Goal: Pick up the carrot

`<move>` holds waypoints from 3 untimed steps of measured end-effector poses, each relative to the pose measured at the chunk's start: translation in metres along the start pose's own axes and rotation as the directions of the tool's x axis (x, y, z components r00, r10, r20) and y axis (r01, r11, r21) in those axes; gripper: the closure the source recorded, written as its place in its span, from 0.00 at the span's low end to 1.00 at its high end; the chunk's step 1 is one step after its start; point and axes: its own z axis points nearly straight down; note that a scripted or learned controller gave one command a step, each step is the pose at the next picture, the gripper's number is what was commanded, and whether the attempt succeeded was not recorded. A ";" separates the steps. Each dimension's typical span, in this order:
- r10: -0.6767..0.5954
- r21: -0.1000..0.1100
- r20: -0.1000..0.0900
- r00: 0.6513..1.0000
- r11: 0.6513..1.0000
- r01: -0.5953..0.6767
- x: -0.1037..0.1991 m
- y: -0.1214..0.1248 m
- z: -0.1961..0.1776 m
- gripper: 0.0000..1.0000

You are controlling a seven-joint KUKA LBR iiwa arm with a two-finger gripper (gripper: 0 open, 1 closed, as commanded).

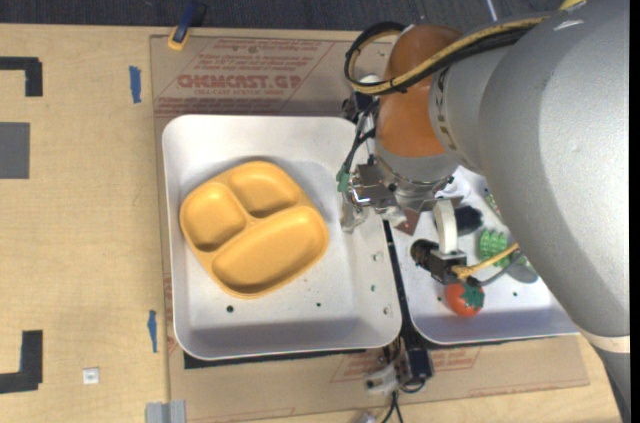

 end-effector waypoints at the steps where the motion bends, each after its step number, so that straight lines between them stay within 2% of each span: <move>1: 0.058 -0.001 -0.001 0.998 0.998 -0.058 0.003 0.003 0.002 1.00; 3: 0.103 -0.010 -0.005 0.995 0.995 -0.103 0.003 0.002 0.002 1.00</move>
